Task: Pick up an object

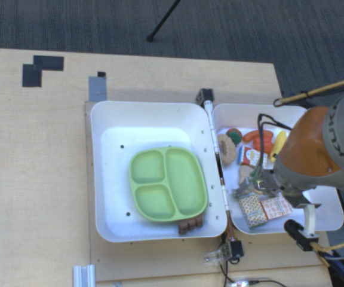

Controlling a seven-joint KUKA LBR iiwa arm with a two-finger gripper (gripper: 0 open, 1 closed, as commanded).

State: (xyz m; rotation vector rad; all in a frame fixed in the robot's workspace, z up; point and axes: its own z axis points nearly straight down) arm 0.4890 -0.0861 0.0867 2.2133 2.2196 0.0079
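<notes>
Task obj isn't fixed, so candidates are the small items piled in the right shallow white bin [333, 220]: patterned tan packet [252, 209], flat red-and-white checked packet [276, 207], small white-and-orange carton [251, 156], red round toy [259, 139], yellow piece [279, 141], green piece [235, 135], beige oval item [226, 144]. All are sitting loose on the bin floor, crowded toward its left wall.

Gripper [252, 184] is hanging low over the middle of that pile, just above the two packets, w/ the carton just beside it on the far side. Metal parts at the tip are blurring into the clutter, so can't tell how wide the hand is, and nothing is visibly lifted.

Step, as I'm reading it: descent / approach for the grasp, not yet the lift. Grey arm w/ orange band [306, 145] is covering the bin's right half.

Next move is calling for: commit to one item (the packets look closest), close squarely on it, then lift straight up. Flat packets are probably hard to pinch off a flat floor; neighbours may get dragged.

Left shallow white bin [103, 178] is holding a light green three-compartment plastic plate [168, 184], w/ a small brown object [190, 225] touching its near rim. Both are well apart from the gripper.
</notes>
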